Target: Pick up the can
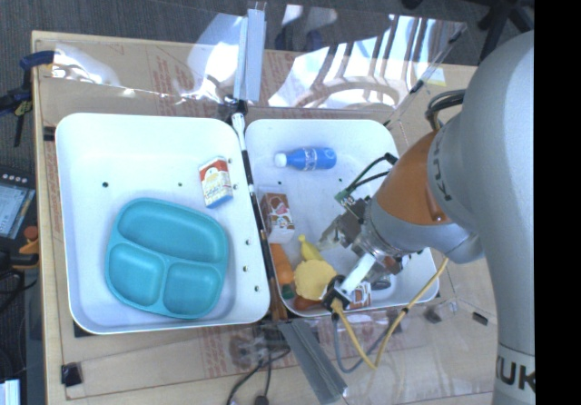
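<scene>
In the right bin (363, 135), the can (365, 295) appears as a small red-and-white labelled thing near the front wall, mostly hidden under the wrist. My gripper (340, 232) is low in the front half of the same bin. It hangs just above and behind the can, beside the yellow fruit (314, 279). Nothing is visibly held.
The right bin also holds a blue bottle (307, 159) at the back, a brown carton (277, 212), a carrot (282, 262) and a banana (310, 249). In the left bin (91, 149) lie a teal divided plate (168, 256) and a small red-and-white carton (215, 182).
</scene>
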Robot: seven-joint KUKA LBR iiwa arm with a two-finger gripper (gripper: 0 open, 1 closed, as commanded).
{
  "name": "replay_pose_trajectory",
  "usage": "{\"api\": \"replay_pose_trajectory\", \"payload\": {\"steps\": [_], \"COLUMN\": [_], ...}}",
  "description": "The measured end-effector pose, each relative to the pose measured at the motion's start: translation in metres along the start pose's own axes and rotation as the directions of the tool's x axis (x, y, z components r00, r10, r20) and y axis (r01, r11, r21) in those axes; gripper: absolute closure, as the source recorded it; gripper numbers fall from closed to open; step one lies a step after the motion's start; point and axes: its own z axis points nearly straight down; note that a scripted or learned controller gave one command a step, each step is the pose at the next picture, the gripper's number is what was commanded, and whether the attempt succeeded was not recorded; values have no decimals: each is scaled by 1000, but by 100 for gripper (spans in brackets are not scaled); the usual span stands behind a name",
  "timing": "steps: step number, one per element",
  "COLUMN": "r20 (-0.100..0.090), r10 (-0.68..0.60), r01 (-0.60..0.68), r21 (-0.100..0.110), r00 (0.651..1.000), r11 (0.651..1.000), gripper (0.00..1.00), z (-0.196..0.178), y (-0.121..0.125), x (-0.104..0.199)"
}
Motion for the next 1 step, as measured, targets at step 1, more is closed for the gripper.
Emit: {"api": "replay_pose_trajectory", "payload": {"steps": [1], "r20": [10], "r10": [208], "r01": [-208], "r21": [8], "r00": [978], "r11": [978], "gripper": [0], "z": [5], "y": [41], "x": [91]}}
